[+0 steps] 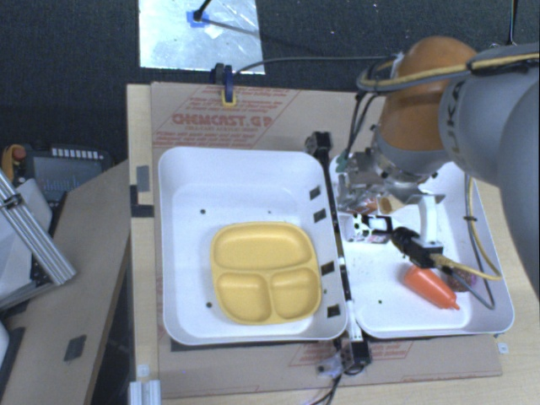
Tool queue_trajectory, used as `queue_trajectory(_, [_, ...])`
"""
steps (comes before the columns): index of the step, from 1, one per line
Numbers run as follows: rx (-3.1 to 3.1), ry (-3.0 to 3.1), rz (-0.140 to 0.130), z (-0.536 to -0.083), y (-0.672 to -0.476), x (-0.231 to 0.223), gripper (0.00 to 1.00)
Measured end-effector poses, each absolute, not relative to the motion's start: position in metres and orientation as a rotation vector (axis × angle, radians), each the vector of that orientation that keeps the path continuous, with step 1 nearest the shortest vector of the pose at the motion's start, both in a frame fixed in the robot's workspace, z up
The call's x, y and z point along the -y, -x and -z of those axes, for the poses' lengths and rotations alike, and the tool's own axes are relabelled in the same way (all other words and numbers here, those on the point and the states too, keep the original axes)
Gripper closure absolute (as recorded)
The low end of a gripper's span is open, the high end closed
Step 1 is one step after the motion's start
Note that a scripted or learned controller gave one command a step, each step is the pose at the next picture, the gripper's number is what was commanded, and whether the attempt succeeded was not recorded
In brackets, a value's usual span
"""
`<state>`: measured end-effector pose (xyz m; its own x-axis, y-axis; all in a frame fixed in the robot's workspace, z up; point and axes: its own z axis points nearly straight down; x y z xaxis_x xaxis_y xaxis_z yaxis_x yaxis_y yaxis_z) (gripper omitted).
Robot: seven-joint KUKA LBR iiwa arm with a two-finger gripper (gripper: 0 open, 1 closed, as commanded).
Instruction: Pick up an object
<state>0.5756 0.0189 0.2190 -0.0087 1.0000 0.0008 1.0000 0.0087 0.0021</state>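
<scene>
on the desk [101, 251], over a sheet of brown cardboard [245, 116] printed in red, two shallow white bins sat side by side with their inner walls touching. the left bin [236, 184] held a yellow divided plate [266, 272], lying flat on the floor towards the near side and close to the wall shared with its neighbour. the plate had three compartments, one long one on the far side and two smaller ones on the near side.

the grey arm [498, 116] reached in from the right, its orange band [426, 91] above the far part of the right bin [388, 310]. the gripper [364, 213] hung low in that bin's far left part, just beside the shared wall. wiring and the wrist's own parts crowded the view there, so i could not tell whether the gripper was wide or narrow, or whether it gripped anything.

an orange carrot-shaped toy [430, 287] lay on the floor of the right bin, towards the near right. its thicker end pointed towards the middle of the bin and its narrow tip towards the near right corner. it rested apart from the gripper. a small purple thing lay just beyond the tip, too small to name.
</scene>
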Motion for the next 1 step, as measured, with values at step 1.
queue_trajectory(1, [-2.233, -2.211, -0.004, -0.2285, -0.5728, -0.0722, 1.00])
